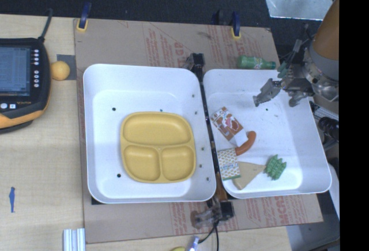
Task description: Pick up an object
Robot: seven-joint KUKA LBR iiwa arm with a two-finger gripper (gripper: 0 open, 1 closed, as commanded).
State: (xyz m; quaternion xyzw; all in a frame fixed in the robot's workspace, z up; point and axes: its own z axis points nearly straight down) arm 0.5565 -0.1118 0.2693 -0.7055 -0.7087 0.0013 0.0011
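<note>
White bins: two, left bin (98,128) and right bin (305,146)
Yellow divided tray (157,146): one
Snack packets: two (226,123) (228,164)
Sausage (245,142): one
Green toy (275,167): one
Cheese wedge (249,172): one

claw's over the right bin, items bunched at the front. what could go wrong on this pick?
1. The sausage, snack packet, small packet and cheese wedge lie touching or nearly so; a descent there may nudge neighbours or catch two.
2. The small packet sits against the right bin wall by the divider, so a finger could hit the rim.
3. The claw hovers above bare floor, away from everything; closing there likely grabs nothing.
</note>
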